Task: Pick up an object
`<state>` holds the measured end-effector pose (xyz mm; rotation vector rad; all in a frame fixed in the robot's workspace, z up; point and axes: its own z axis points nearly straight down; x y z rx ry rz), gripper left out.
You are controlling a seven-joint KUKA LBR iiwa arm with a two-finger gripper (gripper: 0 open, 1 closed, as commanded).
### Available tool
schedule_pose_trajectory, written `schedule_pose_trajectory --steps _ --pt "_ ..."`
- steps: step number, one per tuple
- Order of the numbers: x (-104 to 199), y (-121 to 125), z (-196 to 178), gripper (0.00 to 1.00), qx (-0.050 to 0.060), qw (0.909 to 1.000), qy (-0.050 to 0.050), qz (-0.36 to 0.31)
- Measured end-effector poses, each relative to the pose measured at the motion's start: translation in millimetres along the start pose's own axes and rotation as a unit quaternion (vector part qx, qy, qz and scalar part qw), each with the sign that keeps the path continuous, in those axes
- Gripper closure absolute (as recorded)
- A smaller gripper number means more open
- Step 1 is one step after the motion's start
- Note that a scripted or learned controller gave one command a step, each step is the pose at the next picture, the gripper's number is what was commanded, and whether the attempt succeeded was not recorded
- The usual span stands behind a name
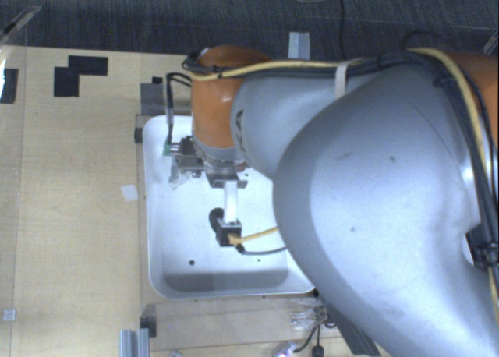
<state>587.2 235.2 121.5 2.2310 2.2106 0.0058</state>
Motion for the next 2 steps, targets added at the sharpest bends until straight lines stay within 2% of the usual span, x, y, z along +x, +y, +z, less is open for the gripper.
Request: schedule_pose_trajectory --steps 1,2 --pt "-12 23 3 0.00 0.000 0.9962 0.000 0.087" --pt "-10 24 -8 1.00 -0.002 0.9965 0.000 0.083"
